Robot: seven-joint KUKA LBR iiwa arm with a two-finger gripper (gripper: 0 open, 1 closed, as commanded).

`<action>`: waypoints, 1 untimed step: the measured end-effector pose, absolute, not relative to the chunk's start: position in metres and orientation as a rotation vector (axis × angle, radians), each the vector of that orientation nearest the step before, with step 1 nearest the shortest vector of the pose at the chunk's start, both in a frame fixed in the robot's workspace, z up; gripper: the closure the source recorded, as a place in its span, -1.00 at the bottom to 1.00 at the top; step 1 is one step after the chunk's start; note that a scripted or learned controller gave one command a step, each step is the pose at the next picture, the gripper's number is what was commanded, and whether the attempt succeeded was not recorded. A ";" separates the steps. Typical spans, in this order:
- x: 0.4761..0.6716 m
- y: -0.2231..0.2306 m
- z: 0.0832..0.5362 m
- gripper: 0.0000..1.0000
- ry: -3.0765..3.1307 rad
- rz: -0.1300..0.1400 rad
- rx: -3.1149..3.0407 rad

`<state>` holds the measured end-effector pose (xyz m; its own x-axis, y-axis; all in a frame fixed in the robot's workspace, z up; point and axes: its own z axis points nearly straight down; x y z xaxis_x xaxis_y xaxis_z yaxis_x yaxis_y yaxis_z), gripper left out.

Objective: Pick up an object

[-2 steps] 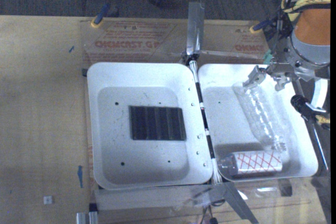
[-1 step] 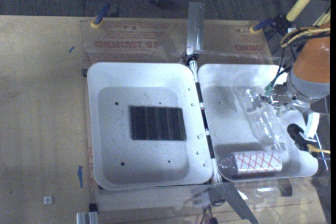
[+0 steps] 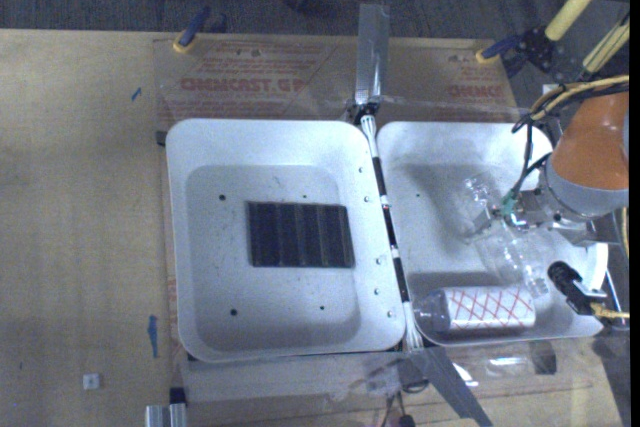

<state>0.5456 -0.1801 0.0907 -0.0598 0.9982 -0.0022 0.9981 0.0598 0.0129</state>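
White plastic is forming two shallow bins, and the left bin (image 3: 190, 215) and the right bin (image 3: 420, 143) are sitting side by side on the tan bench (image 3: 80, 215). The grey arm (image 3: 590, 155), with its orange band, is reaching in from 3 o'clock and hanging over the 3 o'clock side of the right bin. Its gripper (image 3: 508, 211) is pointing toward 9 o'clock, low over the bin floor near the middle. Glare and see-through plastic are blurring it, so I cannot tell whether it is released or clenched.

A clear plastic object (image 3: 472, 200) is lying in the right bin just at the gripper's 9 o'clock. I cannot tell whether the two are touching or standing slightly apart. A red-and-white checked cylinder (image 3: 485, 309) is lying on its side along the right bin's 6 o'clock wall, with its grey end pointing toward 9 o'clock, apart from the gripper. A dark ribbed panel (image 3: 300, 234) is lying flat in the middle of the left bin, well apart from the arm.
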 end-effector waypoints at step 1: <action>0.593 -0.185 0.090 -1.00 2.334 0.009 2.085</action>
<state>0.5934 -0.1854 0.0901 -0.1122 0.9937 -0.0054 0.9936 0.1123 0.0126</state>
